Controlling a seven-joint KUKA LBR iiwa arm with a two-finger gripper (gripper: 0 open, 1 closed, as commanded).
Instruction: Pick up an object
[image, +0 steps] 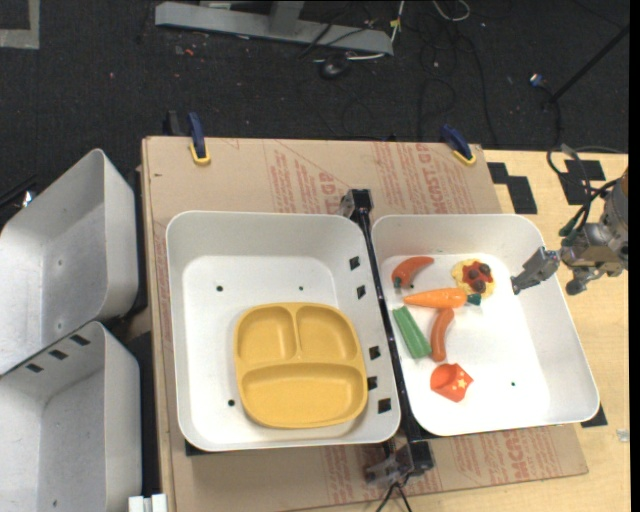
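Pincer (556, 272) at the right rim of the right bin (560, 340), fingers spread wide, nothing between them.

Camera view: two white bins side by side on the desk (270, 180). Left bin (200, 250) carries a yellow divided plate (299, 364), lying flat toward its near side. Right bin holds a loose cluster of toy food left of centre: a red-orange pepper (411, 268) at the top, a yellow-and-red piece (473, 275) just right of it, an orange carrot (437, 298) lying crosswise below both, a green piece (410, 332) beside a sausage (440, 333), and a red piece (451, 382) nearest the front, apart from the rest. One dark finger (535, 270) overhangs the bin's right wall, near the yellow-and-red piece but not touching it.
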